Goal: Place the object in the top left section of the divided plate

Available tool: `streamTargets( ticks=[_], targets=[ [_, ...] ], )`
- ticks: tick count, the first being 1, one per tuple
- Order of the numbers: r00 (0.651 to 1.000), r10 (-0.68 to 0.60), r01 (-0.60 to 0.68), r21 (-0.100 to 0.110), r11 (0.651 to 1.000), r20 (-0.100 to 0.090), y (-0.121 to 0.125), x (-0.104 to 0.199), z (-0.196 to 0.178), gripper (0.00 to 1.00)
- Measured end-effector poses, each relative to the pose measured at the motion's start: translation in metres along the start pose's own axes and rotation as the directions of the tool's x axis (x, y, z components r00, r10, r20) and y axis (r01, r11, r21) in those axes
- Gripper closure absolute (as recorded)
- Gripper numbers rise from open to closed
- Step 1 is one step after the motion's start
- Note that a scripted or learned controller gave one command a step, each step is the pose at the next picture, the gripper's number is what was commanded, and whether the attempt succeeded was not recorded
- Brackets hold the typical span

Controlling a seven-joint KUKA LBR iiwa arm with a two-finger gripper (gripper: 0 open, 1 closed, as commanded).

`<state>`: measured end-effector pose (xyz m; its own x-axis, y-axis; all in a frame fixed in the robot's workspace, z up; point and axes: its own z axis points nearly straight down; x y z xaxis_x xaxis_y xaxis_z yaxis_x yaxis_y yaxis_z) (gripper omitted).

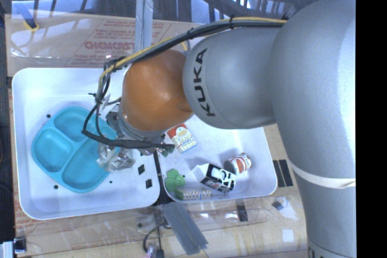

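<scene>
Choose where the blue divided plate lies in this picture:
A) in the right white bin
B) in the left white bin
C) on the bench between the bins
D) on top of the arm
B: the blue divided plate rests on the floor of the left white bin.

The blue divided plate (60,151) lies flat in the left bin (36,87).

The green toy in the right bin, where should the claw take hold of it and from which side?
Judging by its pose, grip the green toy across its rounded upper lump, coming straight down from above. It sits near the right bin's left rim, with a coiled spring close beside it, so a sideways approach looks crowded.
</scene>
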<state>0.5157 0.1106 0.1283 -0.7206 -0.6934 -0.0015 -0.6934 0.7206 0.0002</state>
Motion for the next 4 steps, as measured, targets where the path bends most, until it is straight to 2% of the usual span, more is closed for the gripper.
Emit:
streamTargets(
  ticks=[1, 2, 3, 4],
  targets=[
    [0.976, -0.218, 0.218, -0.004, 0.976, -0.004, 0.053, -0.012, 0.001, 1.00],
    [0.968, -0.251, 0.251, 0.001, 0.968, 0.001, 0.052, -0.037, -0.121, 1.00],
    [0.891, -0.454, 0.454, -0.004, 0.891, -0.003, 0.082, -0.023, -0.049, 1.00],
    [0.889, -0.458, 0.458, -0.004, 0.889, -0.002, 0.083, -0.025, -0.058, 1.00]
  ],
)
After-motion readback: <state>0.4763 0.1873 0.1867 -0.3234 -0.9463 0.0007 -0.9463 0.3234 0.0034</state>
